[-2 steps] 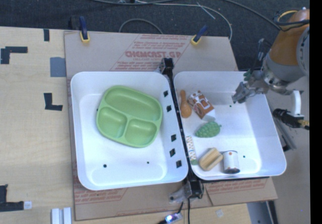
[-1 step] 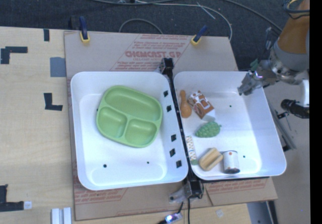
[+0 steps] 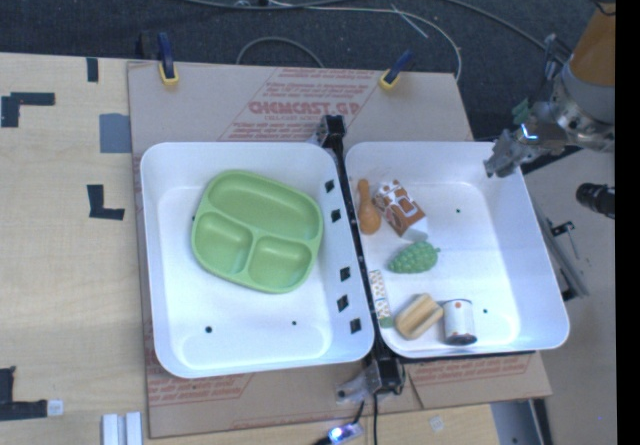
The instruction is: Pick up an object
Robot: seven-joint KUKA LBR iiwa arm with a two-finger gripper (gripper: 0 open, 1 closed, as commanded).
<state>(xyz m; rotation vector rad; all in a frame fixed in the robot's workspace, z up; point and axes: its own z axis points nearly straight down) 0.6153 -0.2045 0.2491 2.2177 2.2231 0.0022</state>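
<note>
— Claw first: where does the two-finger gripper (image 3: 497, 161) sit?

— Up at the far right corner of the right shallow white bin (image 3: 520, 243), over its rim, at the end of the grey arm with the orange band (image 3: 597, 53). Nothing is between its fingers. Whether they stand wide or narrow I cannot tell; the tip is small and dark against the rim.

— And the things to pick?

— All in the right bin, toward its left side, well apart from the gripper. Far end: a slim orange carrot-like piece (image 3: 367, 207) lying along the divider, with a brown and white toy house-shaped block (image 3: 399, 207) just beside it on the right. Nearer, a green bumpy plastic grape bunch (image 3: 414, 257). Nearest: a tan bread-roll shape (image 3: 418, 315) and, right of it, a small white can with a red mark (image 3: 459, 321). A narrow patterned strip (image 3: 377, 294) lies against the divider, left of the roll.

— The left bin?

— The left shallow white bin (image 3: 170, 263) holds a light green plastic tray with three compartments (image 3: 258, 230), lying flat in its far half. Both bins rest on a brown cardboard sheet (image 3: 300, 103) held by two clamps at its far edge.
</note>
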